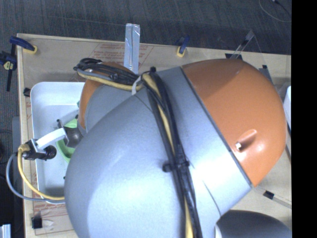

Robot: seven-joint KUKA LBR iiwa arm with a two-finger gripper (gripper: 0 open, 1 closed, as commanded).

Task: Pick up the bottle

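Grey arm (148, 167) with orange band (237, 113) looming over most of the desk (158, 51), black and yellow cables (168, 148) strapped along it. Left of the arm, white bin (44, 95) partly showing. Inside the bin, at the arm's left edge, something green (67, 148), perhaps the bottle, mostly hidden. Tool state: cannot tell.

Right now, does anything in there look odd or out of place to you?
Nothing looks spilled or broken. The grey arm covers most of the left bin, so little inside shows beyond something green at its edge.
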